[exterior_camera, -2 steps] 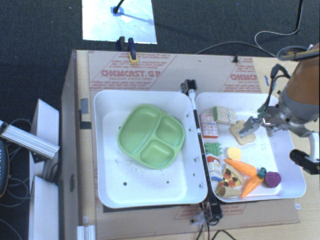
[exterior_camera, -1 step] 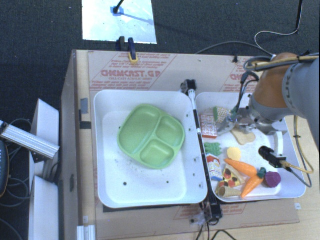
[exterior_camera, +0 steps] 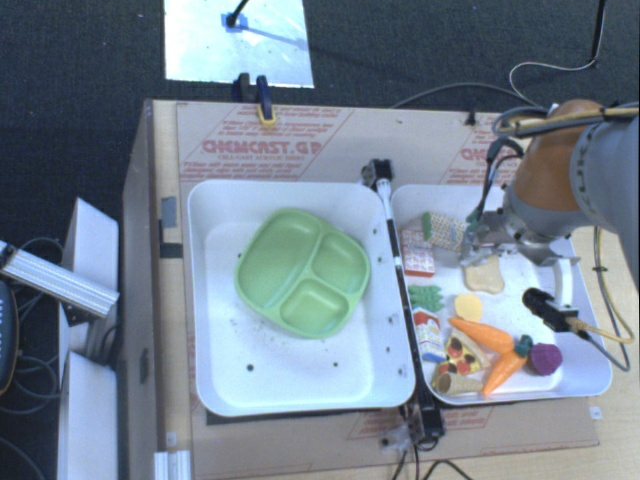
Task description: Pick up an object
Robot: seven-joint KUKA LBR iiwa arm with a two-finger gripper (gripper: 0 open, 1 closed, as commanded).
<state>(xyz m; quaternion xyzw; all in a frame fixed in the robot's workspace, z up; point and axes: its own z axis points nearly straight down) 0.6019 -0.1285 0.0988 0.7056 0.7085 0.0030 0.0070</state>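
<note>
My gripper (exterior_camera: pixel 479 247) hangs low over the upper middle of the right bin (exterior_camera: pixel 596 368), reaching in from the right. Just below it lies a beige bread slice (exterior_camera: pixel 486 279), close to or touching the gripper's tip. To its left lie a green-and-white packet (exterior_camera: pixel 441 229) and a red-and-white box (exterior_camera: pixel 418 262). Nothing shows as held between the fingers.
Lower in the right bin lie a green toy (exterior_camera: pixel 424 295), a yellow disc (exterior_camera: pixel 468 308), two carrots (exterior_camera: pixel 483 335) (exterior_camera: pixel 505 368), a purple piece (exterior_camera: pixel 545 358), a pizza slice (exterior_camera: pixel 460 350) and a small carton (exterior_camera: pixel 428 330). The left bin (exterior_camera: pixel 215 368) holds a green divided plate (exterior_camera: pixel 303 271).
</note>
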